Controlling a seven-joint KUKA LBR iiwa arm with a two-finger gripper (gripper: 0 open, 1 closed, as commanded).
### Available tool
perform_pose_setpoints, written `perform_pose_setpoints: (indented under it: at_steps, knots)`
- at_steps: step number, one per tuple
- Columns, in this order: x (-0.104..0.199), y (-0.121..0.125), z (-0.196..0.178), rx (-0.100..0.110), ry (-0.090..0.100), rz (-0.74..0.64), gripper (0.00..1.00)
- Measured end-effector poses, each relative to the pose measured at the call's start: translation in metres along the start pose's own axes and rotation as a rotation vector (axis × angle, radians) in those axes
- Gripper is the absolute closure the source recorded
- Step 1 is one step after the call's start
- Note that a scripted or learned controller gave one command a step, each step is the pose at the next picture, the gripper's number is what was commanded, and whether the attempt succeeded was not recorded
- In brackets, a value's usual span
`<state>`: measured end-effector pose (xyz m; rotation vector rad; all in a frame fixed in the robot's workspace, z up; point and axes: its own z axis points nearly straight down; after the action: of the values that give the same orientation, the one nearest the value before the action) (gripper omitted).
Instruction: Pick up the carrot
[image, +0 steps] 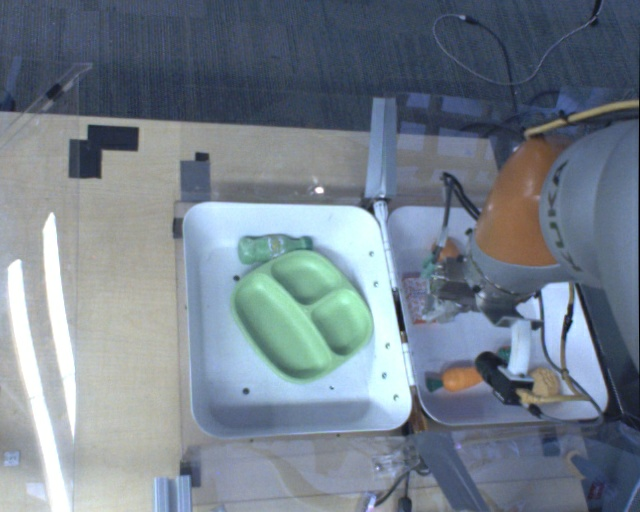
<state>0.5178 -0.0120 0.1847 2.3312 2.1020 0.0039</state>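
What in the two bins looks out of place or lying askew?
Nothing looks spilled or broken. The green divided plate sits at a slant in the left bin, and a green bottle lies on its side touching the plate's far edge. The carrot lies flat in the right bin.

My arm (590, 200) on camera: a bulky grey casing with a glossy orange band (515, 215) above the wrist, dark lettering partly visible on the grey shell, thin black cables looping beside it, and a yellow cable crossing its top.
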Motion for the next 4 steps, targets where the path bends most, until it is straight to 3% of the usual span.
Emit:
perform_pose_setpoints:
  at_steps: [2,3,4]
  knots:
    - [0.002,0.004,-0.022,-0.011,-0.001,-0.019,1.00]
    - [0.003,0.007,0.000,0.001,0.000,0.295,1.00]
    - [0.020,-0.033,0.001,0.003,-0.001,0.614,1.00]
